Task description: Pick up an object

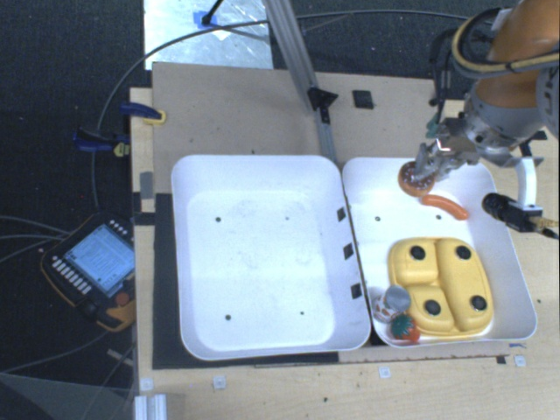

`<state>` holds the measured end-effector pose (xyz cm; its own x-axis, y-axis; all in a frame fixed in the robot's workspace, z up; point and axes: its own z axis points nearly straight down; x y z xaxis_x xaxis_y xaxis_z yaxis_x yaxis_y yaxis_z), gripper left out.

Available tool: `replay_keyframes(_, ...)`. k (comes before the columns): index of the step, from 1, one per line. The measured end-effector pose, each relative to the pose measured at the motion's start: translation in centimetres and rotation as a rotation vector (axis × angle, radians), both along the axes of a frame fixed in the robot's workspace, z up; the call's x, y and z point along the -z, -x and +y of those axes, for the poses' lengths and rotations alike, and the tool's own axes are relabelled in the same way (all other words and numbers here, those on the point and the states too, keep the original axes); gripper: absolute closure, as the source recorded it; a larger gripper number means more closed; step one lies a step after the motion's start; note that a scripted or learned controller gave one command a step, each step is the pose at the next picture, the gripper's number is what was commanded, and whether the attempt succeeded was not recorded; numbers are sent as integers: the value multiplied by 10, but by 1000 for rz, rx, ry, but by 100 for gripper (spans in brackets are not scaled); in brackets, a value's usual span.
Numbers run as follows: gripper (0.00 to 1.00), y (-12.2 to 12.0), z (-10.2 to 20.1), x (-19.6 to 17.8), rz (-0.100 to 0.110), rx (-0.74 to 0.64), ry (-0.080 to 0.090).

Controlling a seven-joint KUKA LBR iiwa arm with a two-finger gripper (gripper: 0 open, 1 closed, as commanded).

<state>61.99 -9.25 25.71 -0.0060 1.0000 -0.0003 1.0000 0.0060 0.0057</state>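
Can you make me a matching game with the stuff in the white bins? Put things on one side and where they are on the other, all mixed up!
Things:
1. yellow tray
2. orange sausage
3. round brown thing
4. small grey cup

Places:
A. under the tool, at the far end of the right bin
B. near end of the right bin
C. between the brown thing and the tray
D. beside the tray's left edge

Pairs: 1-B, 2-C, 3-A, 4-D

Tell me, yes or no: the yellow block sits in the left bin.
No. The yellow block lies in the right bin, toward its near end, next to the left bin.
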Motion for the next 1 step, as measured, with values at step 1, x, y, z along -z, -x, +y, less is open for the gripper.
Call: replay_keyframes(1,100,4,55,-5,3,-3,-2)
